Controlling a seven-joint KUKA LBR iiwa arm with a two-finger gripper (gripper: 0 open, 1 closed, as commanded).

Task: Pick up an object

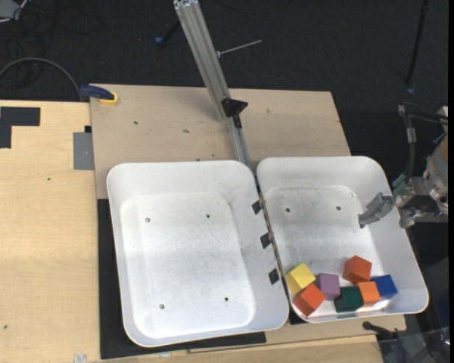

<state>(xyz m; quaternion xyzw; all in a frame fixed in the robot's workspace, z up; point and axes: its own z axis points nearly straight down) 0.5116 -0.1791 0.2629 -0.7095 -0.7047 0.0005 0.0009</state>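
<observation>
- Over the right-hand shallow white plastic bin (318,180), at its right rim, hangs the grey metal pincer (376,209); whether it is released or clenched I cannot tell at this size, and nothing shows between its tips.
- Task's things: a huddle of small coloured blocks in that bin's near corner, well apart from the pincer – yellow block (301,277), orange block (310,299), pale purple block (329,284), dark green block (349,299), red-brown block (357,268), blue block (384,286), and a second orange block (369,291) between green and blue.
- Blocks look hard, matt, square-edged; several touch (tight packing, little room for a tip to slide in).
- Bin floors are smooth, faintly speckled, with rounded walls; the left-hand white bin (185,248) sits just beside, on the pale wooden bench (38,225).
- Judged step: approach not yet made. Best bet seems the yellow or red-brown block, each on the huddle's outer edge; come down square to the faces, straddling one block alone.
- Risk: tips landing on a neighbour, or nudging the block against the wall.
</observation>
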